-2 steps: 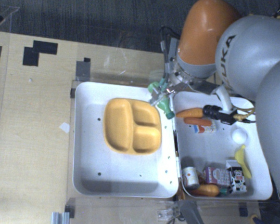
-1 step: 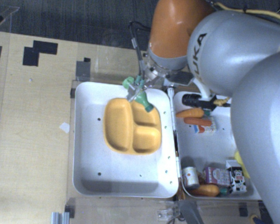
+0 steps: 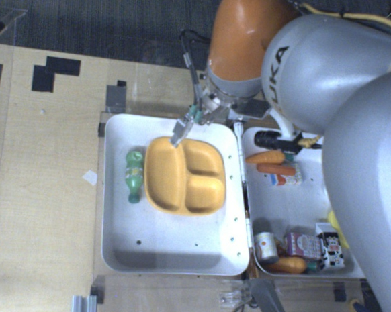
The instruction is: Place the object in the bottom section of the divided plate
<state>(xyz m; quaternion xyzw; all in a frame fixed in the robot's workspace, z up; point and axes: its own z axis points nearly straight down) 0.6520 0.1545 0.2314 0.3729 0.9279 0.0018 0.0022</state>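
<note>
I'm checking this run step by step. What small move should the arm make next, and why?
Probably go for an object first. The gripper hovers at the top edge of the yellow plate with nothing seen between its fingers. The nearest item, the green bottle, lies just left of the plate in the same bin.

I see the yellow plastic divided plate (image 3: 184,176) lying flat, open side up, in the upper middle of the left white bin (image 3: 171,254). I count three compartments: one long section along its left side and two smaller sections stacked on its right. A green plastic bottle (image 3: 134,174) lies on its side on the bin floor, just beside the plate's left edge.
</note>
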